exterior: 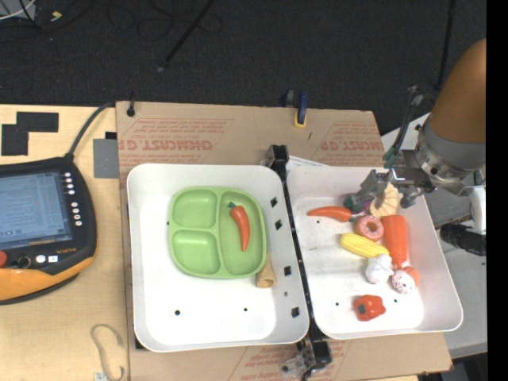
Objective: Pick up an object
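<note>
The gripper sits at the right of the frame, over the right bin. Its dark fingers pinch a bumpy cream toy. Just below lie a pink ring donut, smooth yellow corn and an orange carrot.

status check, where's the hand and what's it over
Hand low over right bin, at the cream toy. Nothing visibly gripped. Pink donut, orange carrot crowd close.

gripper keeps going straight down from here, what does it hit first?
Probably the cream toy right beneath the gripper, with the pink donut just beyond it. Depth is hard to judge from this slanted view.
</note>
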Controlling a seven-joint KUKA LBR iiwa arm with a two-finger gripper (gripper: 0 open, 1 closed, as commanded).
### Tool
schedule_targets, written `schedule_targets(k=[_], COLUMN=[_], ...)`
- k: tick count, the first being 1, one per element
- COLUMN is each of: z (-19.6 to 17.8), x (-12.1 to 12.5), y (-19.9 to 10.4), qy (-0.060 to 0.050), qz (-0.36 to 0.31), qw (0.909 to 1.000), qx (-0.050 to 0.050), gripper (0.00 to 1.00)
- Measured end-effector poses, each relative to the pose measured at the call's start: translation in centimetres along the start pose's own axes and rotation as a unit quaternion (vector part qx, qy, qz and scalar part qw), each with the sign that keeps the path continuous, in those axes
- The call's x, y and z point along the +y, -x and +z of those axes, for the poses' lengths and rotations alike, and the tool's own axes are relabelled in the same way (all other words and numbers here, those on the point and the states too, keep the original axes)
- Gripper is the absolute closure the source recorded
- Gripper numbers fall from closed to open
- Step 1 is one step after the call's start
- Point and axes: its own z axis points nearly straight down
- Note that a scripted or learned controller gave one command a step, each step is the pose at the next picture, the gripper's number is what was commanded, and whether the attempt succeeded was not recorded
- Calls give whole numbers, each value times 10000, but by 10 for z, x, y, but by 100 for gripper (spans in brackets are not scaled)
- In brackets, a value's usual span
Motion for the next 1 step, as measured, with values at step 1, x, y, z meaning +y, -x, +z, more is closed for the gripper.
schedule_targets(k=[1], z=[63], x=[-4], y=[-1], qy=[-26], qz=[-1], qw=[10000], qx=[6], gripper=[0])
